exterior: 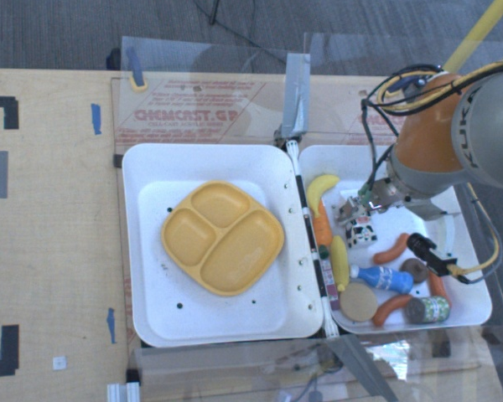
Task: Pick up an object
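Left bin (142, 224): one yellow plate (223, 237) at centre, bare floor along all four walls.
Right bin (478, 304): crowded along left wall and near edge; one banana (320, 188), three sausages (391, 249), one bottle (384, 278), one can (427, 310).
Gripper (352, 210): low by the banana; finger state cannot tell.

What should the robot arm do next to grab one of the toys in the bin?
Probably lower the gripper a little. It hangs in the right bin above a small black-and-white toy, between the banana and the red sausage. I see no toy between its fingers, so going down onto that toy seems the nearest chance.
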`<state>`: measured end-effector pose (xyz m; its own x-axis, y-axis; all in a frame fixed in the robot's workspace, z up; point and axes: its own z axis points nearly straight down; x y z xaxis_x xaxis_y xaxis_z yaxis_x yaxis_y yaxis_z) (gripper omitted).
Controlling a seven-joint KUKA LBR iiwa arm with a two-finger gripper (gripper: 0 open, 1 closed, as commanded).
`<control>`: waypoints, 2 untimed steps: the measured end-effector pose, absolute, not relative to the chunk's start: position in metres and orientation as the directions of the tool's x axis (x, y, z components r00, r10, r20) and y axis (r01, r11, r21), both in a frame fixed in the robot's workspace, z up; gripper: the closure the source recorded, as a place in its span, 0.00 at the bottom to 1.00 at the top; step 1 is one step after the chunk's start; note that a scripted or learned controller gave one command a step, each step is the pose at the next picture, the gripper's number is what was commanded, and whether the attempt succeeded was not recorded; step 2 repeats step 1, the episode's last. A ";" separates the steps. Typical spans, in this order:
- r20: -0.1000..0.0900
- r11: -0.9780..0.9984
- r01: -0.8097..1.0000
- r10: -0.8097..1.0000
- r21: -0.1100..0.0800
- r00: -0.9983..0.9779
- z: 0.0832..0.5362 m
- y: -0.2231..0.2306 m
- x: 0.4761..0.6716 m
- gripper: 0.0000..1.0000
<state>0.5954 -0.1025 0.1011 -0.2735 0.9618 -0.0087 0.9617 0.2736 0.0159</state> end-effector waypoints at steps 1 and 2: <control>-0.001 0.270 0.963 0.963 0.002 -0.270 0.185 -0.051 0.621 1.00; -0.001 0.270 0.963 0.963 0.002 -0.270 0.185 -0.051 0.621 1.00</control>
